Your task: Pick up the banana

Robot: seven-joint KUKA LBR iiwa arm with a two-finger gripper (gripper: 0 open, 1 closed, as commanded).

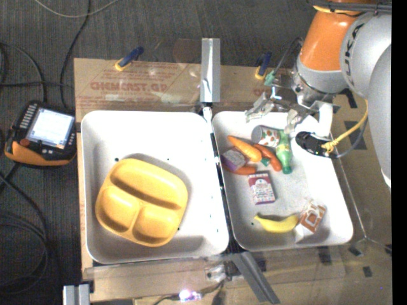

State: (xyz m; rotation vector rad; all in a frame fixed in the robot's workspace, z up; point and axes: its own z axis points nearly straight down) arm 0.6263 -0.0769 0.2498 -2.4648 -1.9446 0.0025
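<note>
The yellow banana (276, 222) lies near the front edge of the right bin (337, 196), curved side down, touching a small orange-and-white carton (311, 218) on its right. My gripper (273, 115) hangs over the bin's far edge, well behind the banana. It is open, its two fingers spread apart with nothing between them. Just below the gripper a small can (267, 135) lies on its side.
Between gripper and banana lie an orange carrot (245, 148), a green bottle (283, 155), a purple item (233, 159) and a red packet (261, 189). The left bin (95, 138) holds a yellow divided tray (143, 200). A teach pendant (42, 133) rests left of the bench.
</note>
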